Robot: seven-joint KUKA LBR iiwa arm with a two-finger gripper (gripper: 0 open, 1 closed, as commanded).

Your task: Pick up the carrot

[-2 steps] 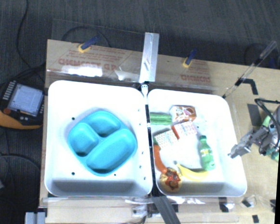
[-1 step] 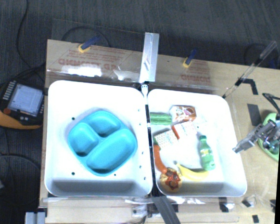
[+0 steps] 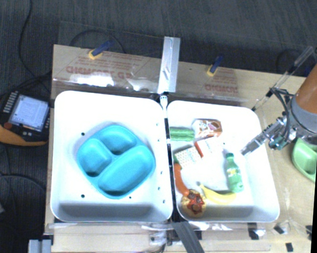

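The gripper (image 3: 254,144) hangs at the three-o'clock rim of the right bin (image 3: 263,180), slanting down and inward from the arm (image 3: 308,102); whether it is released or clenched I cannot tell at this size, and nothing shows in its grasp. The carrot (image 3: 178,178) lies against the nine-o'clock wall of that bin, a slim orange piece running toward six o'clock, where its lower end meets a reddish round fruit (image 3: 193,202). A banana (image 3: 217,195) lies just beside that fruit, a green bottle (image 3: 233,175) stands toward three o'clock, and a small printed card (image 3: 184,156) sits at the carrot's upper end. The left bin (image 3: 60,197) holds a blue divided tray (image 3: 116,159). The step in hand looks like the approach, with the pick not yet made. The next move calls for crossing the bin toward nine o'clock, then descending close to the wall, with the grasp across the carrot's narrow width and clear of the fruit.
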